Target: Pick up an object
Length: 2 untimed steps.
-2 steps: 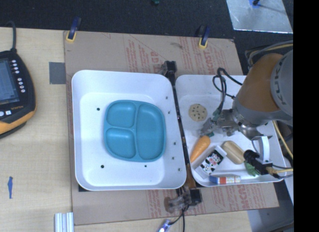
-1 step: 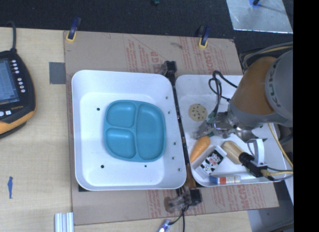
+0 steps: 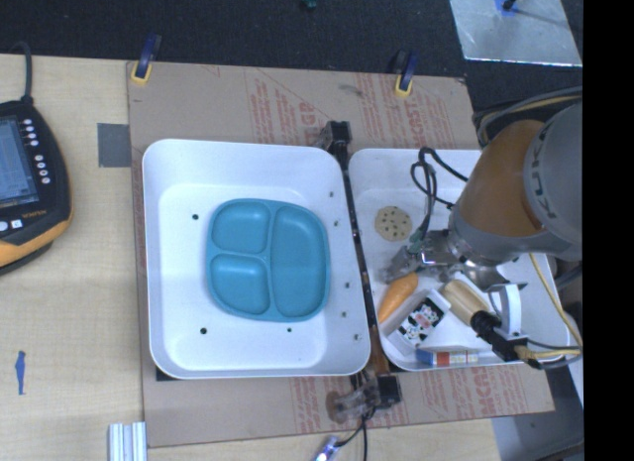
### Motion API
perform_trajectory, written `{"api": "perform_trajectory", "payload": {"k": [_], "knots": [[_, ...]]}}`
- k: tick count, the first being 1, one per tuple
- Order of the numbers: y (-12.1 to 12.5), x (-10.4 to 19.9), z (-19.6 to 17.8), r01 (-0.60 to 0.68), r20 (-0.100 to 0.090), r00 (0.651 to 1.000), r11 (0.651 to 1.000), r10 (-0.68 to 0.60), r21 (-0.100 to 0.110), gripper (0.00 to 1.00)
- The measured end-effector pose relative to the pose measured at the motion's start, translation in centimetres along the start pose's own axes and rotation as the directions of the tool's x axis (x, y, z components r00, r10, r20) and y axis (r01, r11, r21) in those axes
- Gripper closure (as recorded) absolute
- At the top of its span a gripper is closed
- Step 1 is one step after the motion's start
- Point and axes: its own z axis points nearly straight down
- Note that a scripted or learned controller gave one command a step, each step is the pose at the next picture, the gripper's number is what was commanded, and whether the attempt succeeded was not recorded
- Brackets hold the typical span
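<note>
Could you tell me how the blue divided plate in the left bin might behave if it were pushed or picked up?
The blue divided plate looks rigid and shallow, so it would probably slide flat across the left bin rather than tip. Its low, rounded rim may be hard to pinch.

Robotics lab, teach pendant [image 3: 25, 186] on wooden bench [image 3: 69, 350], cardboard sheet [image 3: 258, 102] clamped under white bins [image 3: 163, 251]

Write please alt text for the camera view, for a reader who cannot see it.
A grey and orange robot arm reaches down into the right white bin, among a cookie, a carrot and other small items. The left bin holds a blue divided plate.
</note>
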Motion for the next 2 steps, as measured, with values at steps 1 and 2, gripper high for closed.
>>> {"api": "perform_trajectory", "payload": {"k": [1, 2], "knots": [[0.0, -0.1, -1.0, 0.002, 0.001, 1.0, 1.0, -0.002, 0.001, 1.0], [4.0, 6.8, -10.1, 0.0, -0.001, 1.0, 1.0, 0.0, -0.004, 1.0]]}}
